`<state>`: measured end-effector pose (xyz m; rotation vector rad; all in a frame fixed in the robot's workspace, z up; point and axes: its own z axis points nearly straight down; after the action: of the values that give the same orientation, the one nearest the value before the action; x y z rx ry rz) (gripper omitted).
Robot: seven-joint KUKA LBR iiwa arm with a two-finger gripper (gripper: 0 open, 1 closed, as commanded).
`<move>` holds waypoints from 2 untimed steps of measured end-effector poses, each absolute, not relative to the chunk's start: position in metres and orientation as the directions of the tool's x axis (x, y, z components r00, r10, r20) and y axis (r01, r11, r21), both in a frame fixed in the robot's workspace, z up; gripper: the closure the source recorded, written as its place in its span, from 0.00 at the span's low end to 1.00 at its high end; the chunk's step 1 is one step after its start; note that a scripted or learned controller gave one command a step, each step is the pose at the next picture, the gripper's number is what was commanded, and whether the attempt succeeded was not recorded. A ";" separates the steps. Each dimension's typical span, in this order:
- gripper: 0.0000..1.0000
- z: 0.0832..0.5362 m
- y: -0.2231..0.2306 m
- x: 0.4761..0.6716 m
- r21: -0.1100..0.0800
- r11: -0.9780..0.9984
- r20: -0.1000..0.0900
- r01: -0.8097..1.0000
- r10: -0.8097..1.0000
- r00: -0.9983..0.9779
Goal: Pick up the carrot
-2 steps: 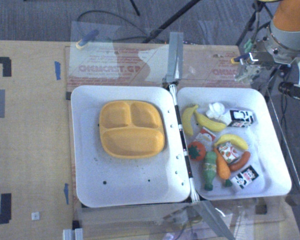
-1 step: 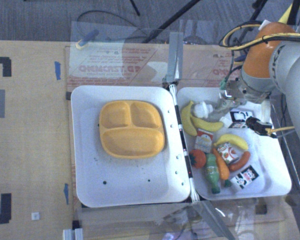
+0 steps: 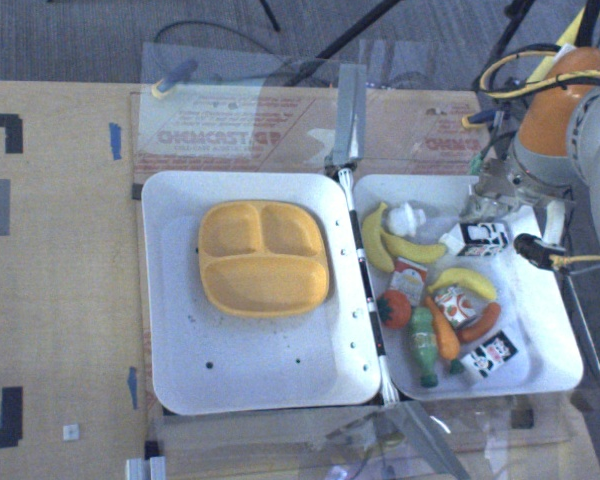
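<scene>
White plastic forms the two shallow bins, set side by side so that one can act as source and the other as destination; the left bin (image 3: pixel 170 368) carries a single yellow divided plate (image 3: pixel 264 256) with three compartments, lying flat near its middle with nothing on it; the right bin (image 3: pixel 550 338) carries all the loose items, crowded together toward its left half, which judging by the task makes it the picking area; the grey arm (image 3: pixel 570 128) with its orange band reaches in from the right, and the gripper (image 3: pixel 487 204) hangs over the far end of that bin, well apart from the target; whether its pincer is wide or narrow cannot be told at this slant; count of contents, largest first: two bananas (image 3: pixel 380 236), one green bottle (image 3: pixel 424 342), one carrot (image 3: pixel 444 334), one red sausage-like piece (image 3: pixel 480 322), one tomato (image 3: pixel 395 310), three small printed cartons (image 3: pixel 483 236), one white lump near the far bananas; the carrot lies slantwise in the near half, touching the green bottle on its left and close under a carton, so a clean grasp probably needs an approach along its free right side.
</scene>
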<state>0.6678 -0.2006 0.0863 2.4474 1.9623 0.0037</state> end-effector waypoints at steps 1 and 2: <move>1.00 0.086 -0.148 0.641 -0.002 -0.401 0.002 0.916 0.916 0.401; 1.00 0.085 -0.191 0.647 0.001 -0.781 0.000 0.625 0.625 0.781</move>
<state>0.6465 -0.1912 0.0853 2.9635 1.0398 0.0005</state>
